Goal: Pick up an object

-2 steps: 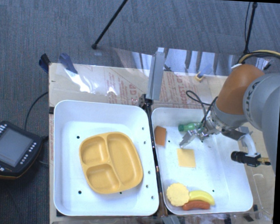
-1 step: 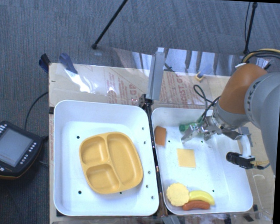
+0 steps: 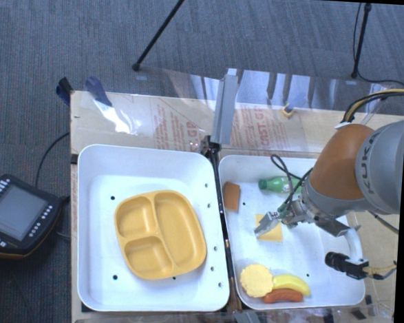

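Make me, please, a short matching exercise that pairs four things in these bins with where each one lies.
Things:
1. yellow divided plate
2. green bottle
3. toy banana
4. yellow wedge

Places:
A. near edge of the right bin
B. under the gripper
C. left bin
D. far part of the right bin

Pairs: 1-C, 2-D, 3-A, 4-B

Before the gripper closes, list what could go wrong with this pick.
1. The gripper sits at the edge of the flat yellow wedge; a piece this thin may slip out or just get pushed along the right bin.
2. The green bottle lies close behind the wrist and could get knocked as the arm lifts.
3. A dark cable loops near the bottle and might catch it.
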